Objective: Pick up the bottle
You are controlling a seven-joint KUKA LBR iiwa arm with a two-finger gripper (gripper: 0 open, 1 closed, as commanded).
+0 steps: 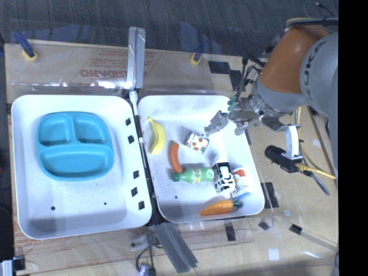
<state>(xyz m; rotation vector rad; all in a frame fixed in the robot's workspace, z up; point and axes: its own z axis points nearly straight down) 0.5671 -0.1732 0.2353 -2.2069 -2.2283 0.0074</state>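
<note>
Hovering over the right bin (pixel 172 105), claw (pixel 217 122) spread and gripping nothing.
Lying well below the claw and slightly left: bottle (pixel 194 175), touching a sausage (pixel 175 157), beside a carton (pixel 229 179), above a carrot (pixel 217 207).

We see a wooden bench (pixel 299 223) carrying two white bins. The left bin (pixel 29 211) and right bin (pixel 190 105) sit touching, side by side.

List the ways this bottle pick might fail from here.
1. The green bottle lies on its side, touching the sausage and the black-and-white carton; fingers may catch those instead.
2. The gripper sits nearer the small patterned cup, so a short descent could hit that.
</note>
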